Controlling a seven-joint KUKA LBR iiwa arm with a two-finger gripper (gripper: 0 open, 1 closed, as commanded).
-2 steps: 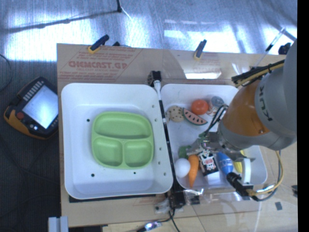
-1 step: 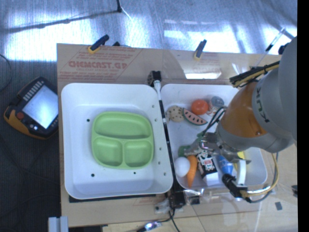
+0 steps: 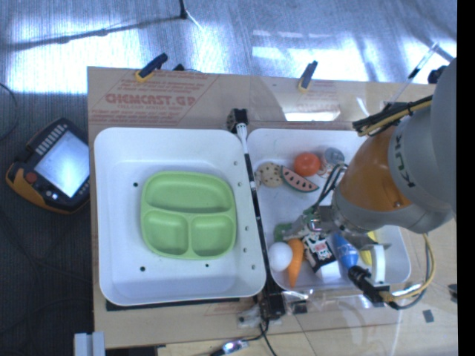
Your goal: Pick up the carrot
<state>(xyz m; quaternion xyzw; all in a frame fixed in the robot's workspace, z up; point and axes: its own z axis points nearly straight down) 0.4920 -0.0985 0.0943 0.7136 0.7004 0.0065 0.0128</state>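
End effector low in right bin, finger spread impossible to tell. Carrot at its 7 o'clock, lying beside white egg. Best descend centred over carrot, straddling its width, clear of egg and packet.

Sunlit grey floor surrounds the wooden bench.
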